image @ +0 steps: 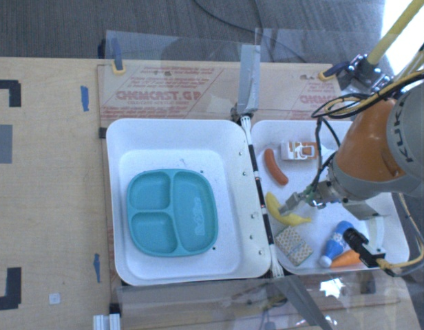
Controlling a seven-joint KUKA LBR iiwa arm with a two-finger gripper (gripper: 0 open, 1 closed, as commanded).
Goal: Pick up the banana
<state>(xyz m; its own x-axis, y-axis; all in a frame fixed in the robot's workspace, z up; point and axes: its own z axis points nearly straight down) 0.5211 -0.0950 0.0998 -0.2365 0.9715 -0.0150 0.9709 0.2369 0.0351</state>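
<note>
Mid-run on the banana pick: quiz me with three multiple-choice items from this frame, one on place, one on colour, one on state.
1. Which bin holds the banana?
A. the left bin
B. the right bin
C. neither, it lies on the bench

2. What colour is the divided plate?
A. red
B. black
C. teal

3. How does the banana lie?
A. on the floor of its bin, near the wall between the bins
B. on the divided plate
C. raised above the bins

Answers:
1. B: the banana lies in the right bin, with the hot dog above it in the picture and the checkered sponge below it.
2. C: the plate in the left bin is teal.
3. A: it rests on the white floor by the dividing wall, with the gripper just beside its upper right.
</note>
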